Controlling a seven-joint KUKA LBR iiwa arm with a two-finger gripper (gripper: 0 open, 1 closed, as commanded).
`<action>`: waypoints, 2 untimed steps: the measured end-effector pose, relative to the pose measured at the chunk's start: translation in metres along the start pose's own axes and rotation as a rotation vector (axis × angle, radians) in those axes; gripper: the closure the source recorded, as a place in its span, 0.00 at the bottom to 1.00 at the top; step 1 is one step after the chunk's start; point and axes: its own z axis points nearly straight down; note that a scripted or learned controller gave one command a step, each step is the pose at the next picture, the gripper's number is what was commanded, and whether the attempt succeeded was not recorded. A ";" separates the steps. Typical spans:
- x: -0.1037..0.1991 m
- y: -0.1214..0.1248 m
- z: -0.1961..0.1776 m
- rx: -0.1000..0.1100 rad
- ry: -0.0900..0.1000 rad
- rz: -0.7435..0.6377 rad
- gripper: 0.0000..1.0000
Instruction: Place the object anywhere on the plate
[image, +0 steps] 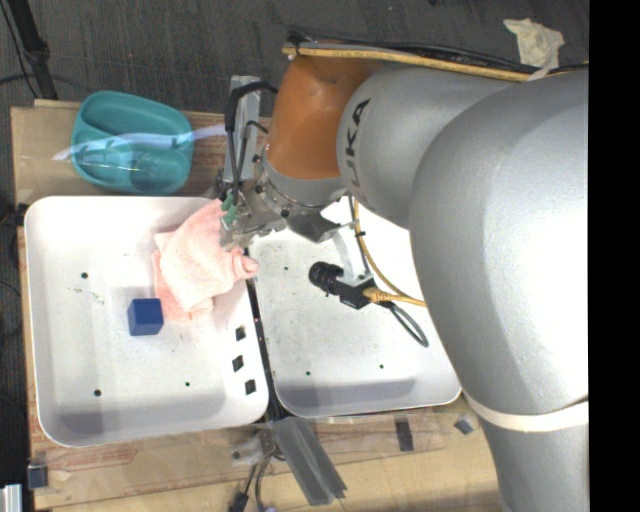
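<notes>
Overhead view of a wooden counter (30, 130) carrying two white bins. The left bin (60, 400) contains a small blue cube (145, 316) near its centre and, at about 1 o'clock from the cube, a crumpled pink cloth (195, 265) that reaches the bin's right wall. The pincer (235, 232) sits at the cloth's upper right edge, touching it; whether it is parted or closed, and whether it grips the cloth, cannot be told. The right bin (340, 395) lies partly beneath the grey arm (500, 250). A teal bowl (132, 140) rests on the counter at 12 o'clock from the left bin.
</notes>
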 end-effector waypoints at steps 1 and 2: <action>0.055 0.009 0.002 -0.001 0.000 0.163 1.00; 0.073 0.032 0.111 -0.008 -0.001 0.069 1.00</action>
